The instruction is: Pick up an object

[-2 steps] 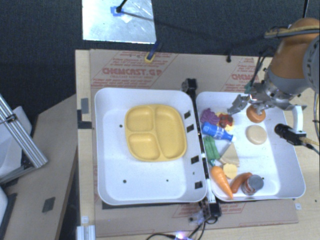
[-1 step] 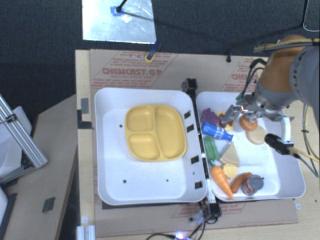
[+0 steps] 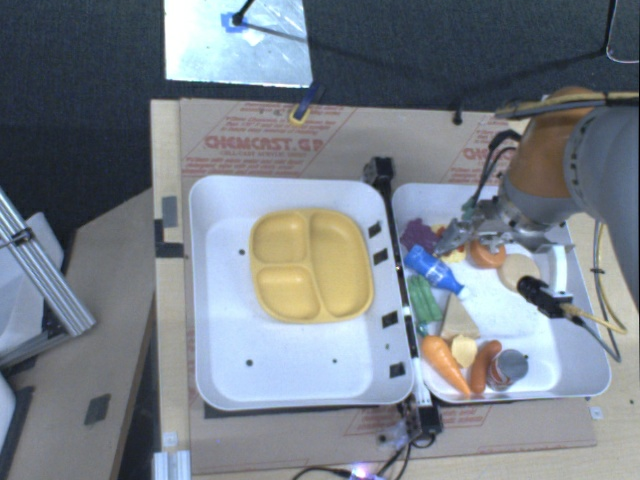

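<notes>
Gripper (image 3: 462,230) low in the right bin (image 3: 590,363) by purple toy (image 3: 420,235); its closure cannot be judged

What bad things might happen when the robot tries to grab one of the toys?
The toys are crowded in the right bin, so the gripper may close on nothing or nudge neighbours. It hangs near the purple grapes and the blue bottle, which lie close together; it might pinch both or push one against the bin wall. The carrot and the other small pieces by it are packed tight, so one could slip out.
</notes>
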